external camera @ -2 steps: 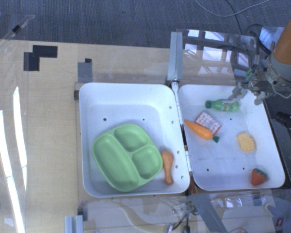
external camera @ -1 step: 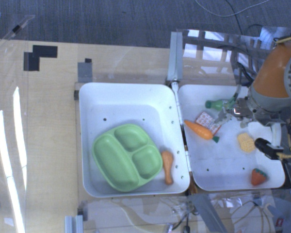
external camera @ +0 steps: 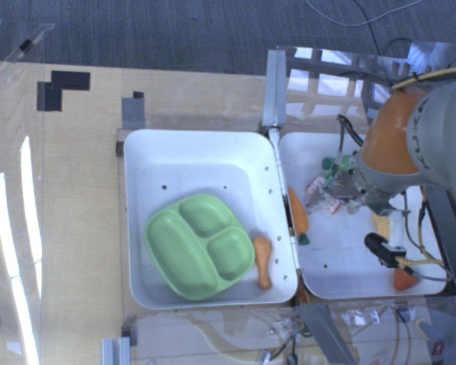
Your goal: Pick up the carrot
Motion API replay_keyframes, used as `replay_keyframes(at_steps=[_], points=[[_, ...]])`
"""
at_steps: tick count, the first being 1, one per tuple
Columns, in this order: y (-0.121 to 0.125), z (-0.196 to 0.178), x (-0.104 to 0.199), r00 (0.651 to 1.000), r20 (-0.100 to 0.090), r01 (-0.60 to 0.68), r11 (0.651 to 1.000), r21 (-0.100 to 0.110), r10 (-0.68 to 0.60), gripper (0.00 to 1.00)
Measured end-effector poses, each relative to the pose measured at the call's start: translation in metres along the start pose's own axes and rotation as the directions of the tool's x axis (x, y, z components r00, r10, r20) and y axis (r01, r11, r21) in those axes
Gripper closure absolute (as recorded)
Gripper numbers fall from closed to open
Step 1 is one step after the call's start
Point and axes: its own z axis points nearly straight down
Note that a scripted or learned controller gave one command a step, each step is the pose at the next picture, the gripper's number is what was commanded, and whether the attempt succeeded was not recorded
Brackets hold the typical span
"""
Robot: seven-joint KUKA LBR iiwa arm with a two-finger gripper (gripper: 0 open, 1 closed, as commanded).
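Carrot (external camera: 298, 211) is seen lying against the right bin's (external camera: 349, 280) left wall, just left of and below the gripper (external camera: 328, 192), untouched. Jaw state cannot be told. A grasp could be spoiled by the wall crowding one side.

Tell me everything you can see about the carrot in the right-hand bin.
The carrot is a small orange toy, plastic by the look of it, tapering to one end with a dark green tip at its lower end. It lies flat on the floor of the right bin, hard against that bin's left wall, roughly parallel to the divider between the bins. The gripper is to its right, apart from it. Nothing else appears to touch it.
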Motion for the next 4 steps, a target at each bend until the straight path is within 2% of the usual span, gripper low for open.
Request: replay_keyframes(at_steps=[1,2,3,4], points=[[-0.012,0.001,0.004,0.944,0.016,0.331,0.943,-0.017,-0.331,0.0],[-0.011,-0.009,0.007,0.942,0.01,0.334,0.942,-0.019,-0.334,1.0],[-0.056,-0.092,0.072,0.76,0.001,0.649,0.76,-0.002,-0.649,1.0],[-0.085,-0.091,0.084,0.897,-0.001,0.443,0.897,0.002,-0.443,1.0]])
